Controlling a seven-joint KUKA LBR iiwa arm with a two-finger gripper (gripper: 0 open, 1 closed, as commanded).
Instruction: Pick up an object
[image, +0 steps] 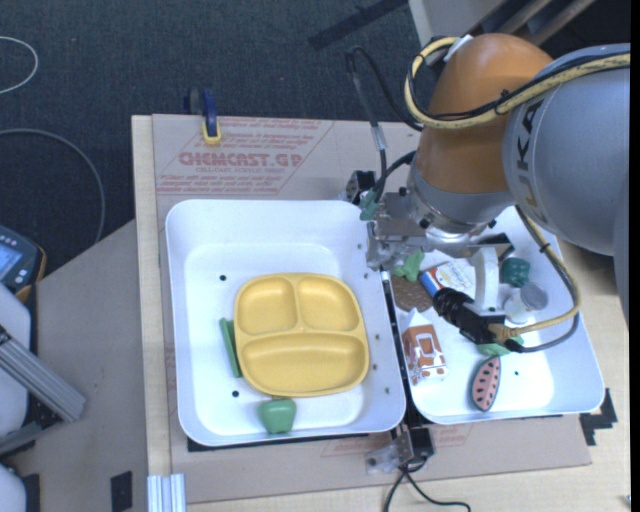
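Grey arm's gripper (405, 262) is low at the right white bin's (560, 385) 10 o'clock corner, reach step, above a small green toy (409, 266), closure indeterminable; next calls for confirming grasp before lifting.

Two white bins (190, 330) sit side by side. The left holds one yellow tray (300, 333), one green stick (231, 347) at its 9 o'clock, and one green lump (278, 414) at 6. The right holds several small items, too cluttered to count.

A divided tray (300, 334) lies in the left bin (190, 300); small items clutter the right bin (560, 385) beside it.
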